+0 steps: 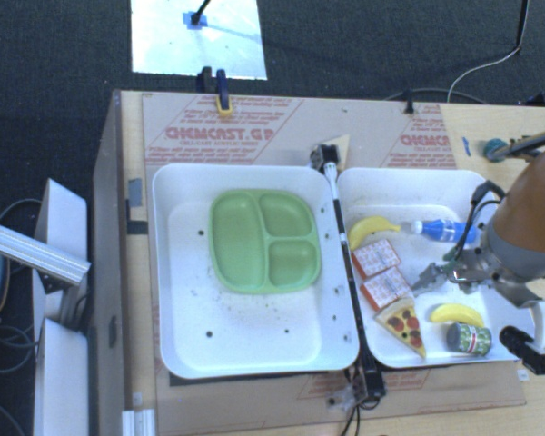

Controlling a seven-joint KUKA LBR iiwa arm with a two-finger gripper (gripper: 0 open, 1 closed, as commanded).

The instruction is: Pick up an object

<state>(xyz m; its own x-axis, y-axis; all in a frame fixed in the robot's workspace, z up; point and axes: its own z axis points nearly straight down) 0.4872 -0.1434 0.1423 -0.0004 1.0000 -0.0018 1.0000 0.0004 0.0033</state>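
The pincer, its grip impossible to read, hovers in the right bin beside the crackers, where pizza, banana and can crowd close enough to risk a nudge or double grab

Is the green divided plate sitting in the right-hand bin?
No, the green divided plate lies in the left white bin, apart from the toy food.

I read red "CHEMCAST GP" print on the brown protective sheet behind the bins, repeated at an angle near the right side. Can't read anything else.
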